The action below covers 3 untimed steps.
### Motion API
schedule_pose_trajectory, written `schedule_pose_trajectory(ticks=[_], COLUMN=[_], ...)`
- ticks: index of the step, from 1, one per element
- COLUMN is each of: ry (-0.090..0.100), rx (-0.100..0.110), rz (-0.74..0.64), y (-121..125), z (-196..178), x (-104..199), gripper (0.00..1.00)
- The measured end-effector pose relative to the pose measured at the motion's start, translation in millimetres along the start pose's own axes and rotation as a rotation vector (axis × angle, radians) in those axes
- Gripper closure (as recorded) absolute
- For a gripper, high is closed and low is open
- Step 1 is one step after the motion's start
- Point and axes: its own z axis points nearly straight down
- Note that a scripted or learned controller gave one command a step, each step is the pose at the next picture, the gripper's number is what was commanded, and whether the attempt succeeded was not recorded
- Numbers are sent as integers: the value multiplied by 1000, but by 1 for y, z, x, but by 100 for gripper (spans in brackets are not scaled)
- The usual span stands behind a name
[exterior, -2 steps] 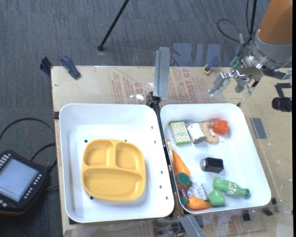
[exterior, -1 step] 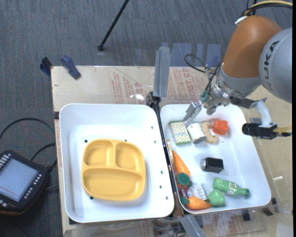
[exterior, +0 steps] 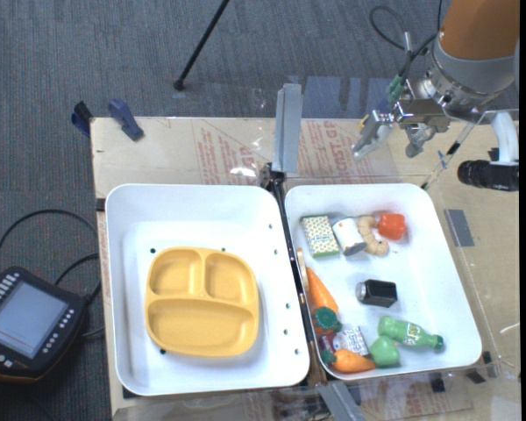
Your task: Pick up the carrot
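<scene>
Gripper (exterior: 391, 139) is hovering above the right bin's (exterior: 447, 235) far rim, jaws spread and empty; carrot (exterior: 320, 292) is lying against the left wall, awkward to reach.

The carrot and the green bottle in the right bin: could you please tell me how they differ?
The carrot is orange and tapered; the green bottle is green with a label. The carrot lies along the right bin's left wall; the green bottle lies crosswise near its front right corner. Both lie flat, apart from the tool.
</scene>
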Motion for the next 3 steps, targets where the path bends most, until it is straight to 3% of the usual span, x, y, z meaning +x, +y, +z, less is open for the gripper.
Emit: schedule_pose_trajectory(ticks=[1, 2, 3], ry=[1, 0, 2], rx=[22, 9, 15], rz=[144, 218, 205], y=[3, -8, 2], z=[111, 95, 122], x=[4, -46, -20], gripper=[0, 0, 0])
